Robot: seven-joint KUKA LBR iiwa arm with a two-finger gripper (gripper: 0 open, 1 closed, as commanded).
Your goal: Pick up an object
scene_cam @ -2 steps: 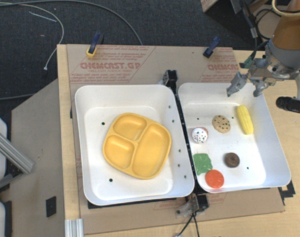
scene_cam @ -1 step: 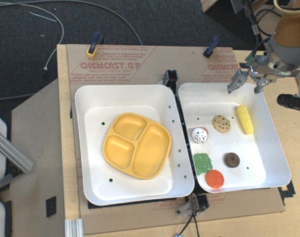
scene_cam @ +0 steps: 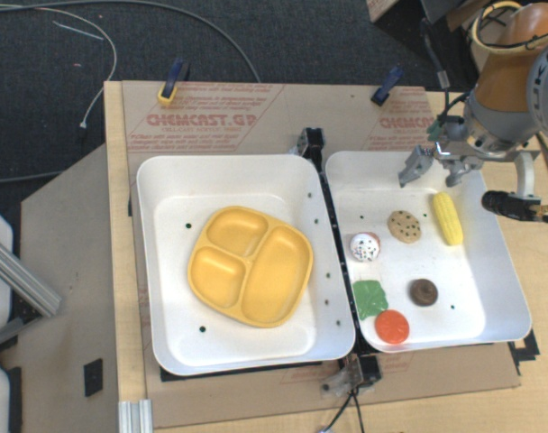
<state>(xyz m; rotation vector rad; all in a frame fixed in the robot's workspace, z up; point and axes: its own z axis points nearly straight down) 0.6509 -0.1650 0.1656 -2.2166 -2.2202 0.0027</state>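
End effector (scene_cam: 433,171) hangs open and empty above the right bin (scene_cam: 499,269), arm cropped at the frame's edge.

A cardboard-covered tabletop (scene_cam: 256,111) is carrying two shallow white bins lying side by side and touching along their inner walls. The left bin (scene_cam: 157,242) is sitting toward the tabletop's left edge, the right bin (scene_cam: 499,269) toward its right edge. Two blue clamps (scene_cam: 173,79) (scene_cam: 387,86) are gripping the far edge.
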